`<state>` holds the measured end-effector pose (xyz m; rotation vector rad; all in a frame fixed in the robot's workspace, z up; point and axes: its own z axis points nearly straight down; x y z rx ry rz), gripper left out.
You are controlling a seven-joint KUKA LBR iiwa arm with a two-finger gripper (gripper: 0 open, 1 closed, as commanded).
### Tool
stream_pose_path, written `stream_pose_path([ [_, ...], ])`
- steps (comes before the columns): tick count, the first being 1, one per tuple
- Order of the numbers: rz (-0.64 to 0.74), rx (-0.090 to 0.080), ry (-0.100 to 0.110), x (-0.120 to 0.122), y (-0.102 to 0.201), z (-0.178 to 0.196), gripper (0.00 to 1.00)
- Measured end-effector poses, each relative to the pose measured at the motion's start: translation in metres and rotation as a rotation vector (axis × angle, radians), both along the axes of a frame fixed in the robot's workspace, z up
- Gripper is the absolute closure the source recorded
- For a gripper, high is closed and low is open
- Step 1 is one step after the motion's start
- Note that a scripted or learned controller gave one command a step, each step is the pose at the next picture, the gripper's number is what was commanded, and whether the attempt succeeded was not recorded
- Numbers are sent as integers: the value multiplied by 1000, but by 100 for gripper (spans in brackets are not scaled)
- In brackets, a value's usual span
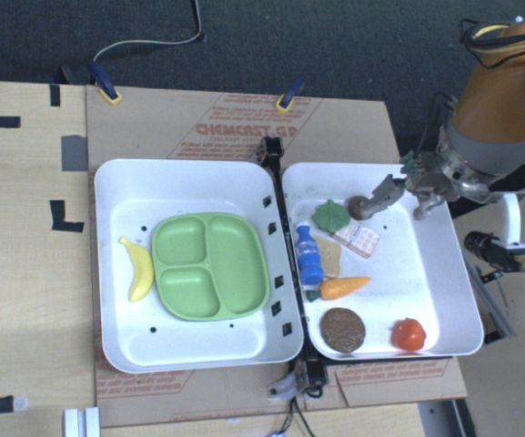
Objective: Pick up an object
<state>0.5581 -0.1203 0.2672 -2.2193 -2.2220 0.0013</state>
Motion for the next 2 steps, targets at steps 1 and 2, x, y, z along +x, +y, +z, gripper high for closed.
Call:
stream_pose_path([
  [1, 0, 0, 3, 40, 28, -85, 0],
  [2, -1, -1, 2, 88, 4, -156, 0],
])
